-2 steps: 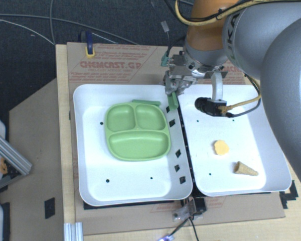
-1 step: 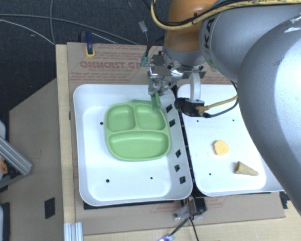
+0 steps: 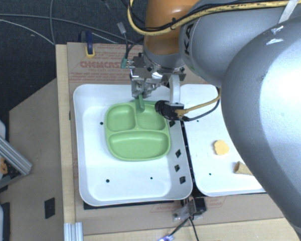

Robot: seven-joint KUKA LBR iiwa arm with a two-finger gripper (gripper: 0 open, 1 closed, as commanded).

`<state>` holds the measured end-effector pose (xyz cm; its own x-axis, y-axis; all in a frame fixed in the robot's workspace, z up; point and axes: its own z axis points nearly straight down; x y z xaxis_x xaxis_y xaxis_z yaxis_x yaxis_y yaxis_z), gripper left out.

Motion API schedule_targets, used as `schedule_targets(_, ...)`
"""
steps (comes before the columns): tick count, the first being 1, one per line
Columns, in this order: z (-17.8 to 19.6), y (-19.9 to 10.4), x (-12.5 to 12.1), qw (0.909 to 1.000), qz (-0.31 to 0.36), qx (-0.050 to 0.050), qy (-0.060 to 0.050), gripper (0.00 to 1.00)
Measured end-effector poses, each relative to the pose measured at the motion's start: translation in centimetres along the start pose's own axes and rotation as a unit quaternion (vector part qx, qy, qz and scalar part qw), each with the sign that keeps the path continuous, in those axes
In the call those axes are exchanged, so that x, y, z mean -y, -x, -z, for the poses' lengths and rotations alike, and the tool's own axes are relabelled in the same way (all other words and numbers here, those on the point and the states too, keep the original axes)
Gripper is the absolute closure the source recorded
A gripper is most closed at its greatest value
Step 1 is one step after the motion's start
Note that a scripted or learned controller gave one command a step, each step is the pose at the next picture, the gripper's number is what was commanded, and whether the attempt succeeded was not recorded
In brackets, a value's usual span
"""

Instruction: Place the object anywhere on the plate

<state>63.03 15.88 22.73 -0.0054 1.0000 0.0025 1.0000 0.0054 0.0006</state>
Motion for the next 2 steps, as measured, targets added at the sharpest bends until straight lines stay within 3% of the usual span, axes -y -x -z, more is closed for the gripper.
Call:
schedule_targets(1,-1.3,-3.98,-0.81,1.0,-0.001,0.001,0.0,1.0)
schedule_targets(2,-1.2,-3.77,-0.81,1.0,-0.002,0.001,0.0,0.0)
